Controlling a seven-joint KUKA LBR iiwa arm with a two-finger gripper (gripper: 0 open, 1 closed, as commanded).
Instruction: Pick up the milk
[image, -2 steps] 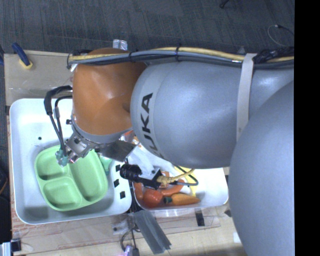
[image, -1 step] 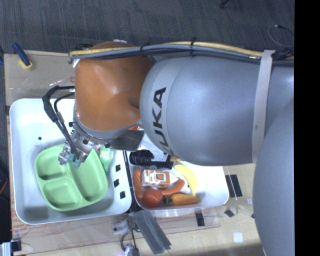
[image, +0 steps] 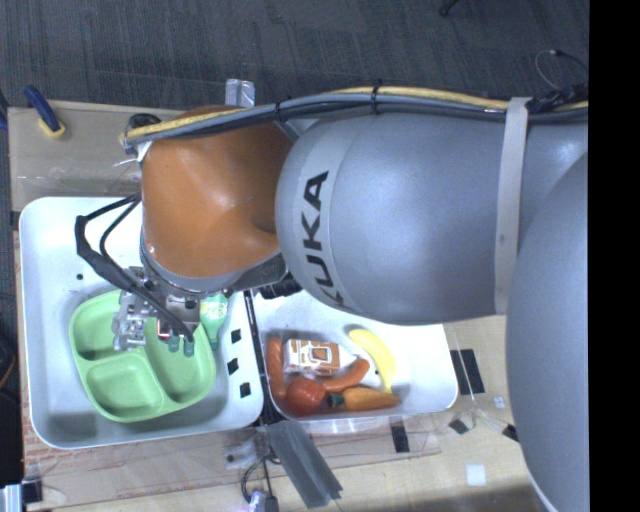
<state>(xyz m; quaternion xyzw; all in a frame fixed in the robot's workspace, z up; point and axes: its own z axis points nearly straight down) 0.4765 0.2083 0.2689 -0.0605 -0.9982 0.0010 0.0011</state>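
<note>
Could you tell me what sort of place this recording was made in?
Most likely a robotics lab bench for pick-and-place trials. A KUKA arm reaches over two white bins; one holds a green divided tray, the other toy food such as a banana. Cables run along the bench.

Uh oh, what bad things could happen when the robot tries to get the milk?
1. The gripper hangs over the green tray in the left bin, but the milk carton lies in the right bin; closing here would likely grab nothing.
2. The milk carton is packed against a banana and tomato, which could get bumped.
</note>
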